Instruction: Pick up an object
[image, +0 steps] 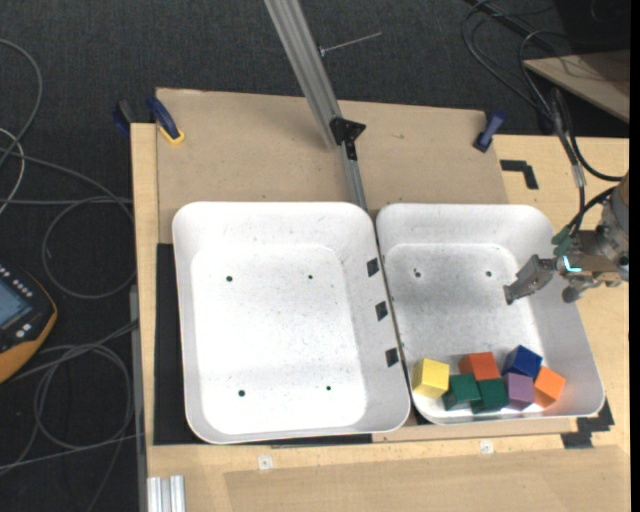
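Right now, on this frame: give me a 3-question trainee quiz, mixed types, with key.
1. True or false: the blocks sit in the left bin.
2. Which block lies furthest left in the cluster? A) yellow block B) blue block C) orange block
3. Fill in: the gripper is near the right bin's ____ wall.

Key: 1 false, they lie along the right bin's near edge. 2 A. 3 right.

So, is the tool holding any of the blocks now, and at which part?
Nothing is held. The tool hangs over the right bin, apart from the blocks clustered at the bin's near edge, and no block is between its tips.
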